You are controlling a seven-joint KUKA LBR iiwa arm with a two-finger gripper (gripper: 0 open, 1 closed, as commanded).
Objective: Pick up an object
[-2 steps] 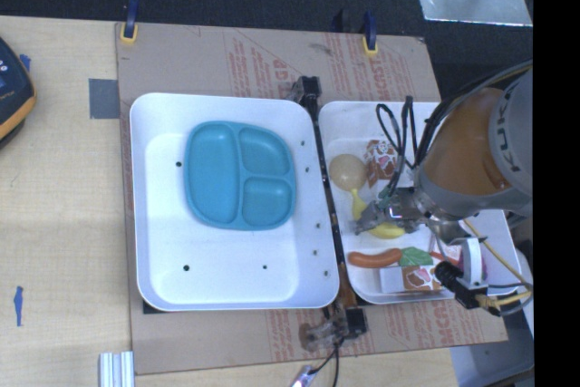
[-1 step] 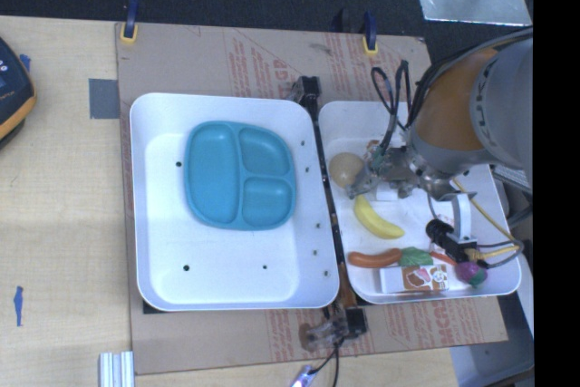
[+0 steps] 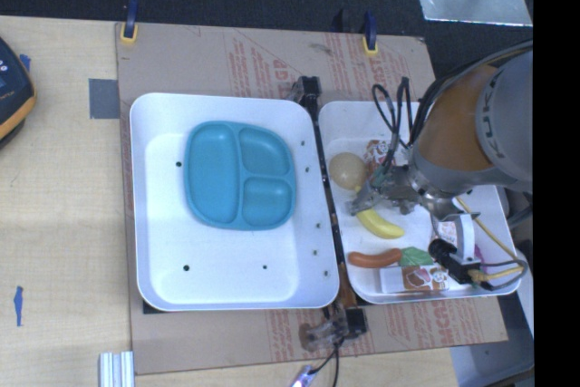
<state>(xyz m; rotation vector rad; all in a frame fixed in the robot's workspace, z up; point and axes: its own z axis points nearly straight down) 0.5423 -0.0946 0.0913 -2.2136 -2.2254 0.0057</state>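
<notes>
camera view showed you the gripper (image 3: 391, 191) low in the right bin (image 3: 507, 211), just above the banana (image 3: 380, 225). you could not tell its jaw state. blue plate (image 3: 240, 174) lay in the left bin (image 3: 159, 267).

Even, bright overhead light, soft shadows, mild glare on the left bin (image 3: 154, 285), slightly soft focus.

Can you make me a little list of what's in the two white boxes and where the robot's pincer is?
left bin: shallow white bin holding a light blue plastic divided plate
right bin: shallow white bin holding a round beige ball, a yellow toy banana, a red-orange toy sausage, and a green piece
arm: grey with orange band, over right bin
pincer: low, just above the banana
held: nothing seen between fingers
</notes>
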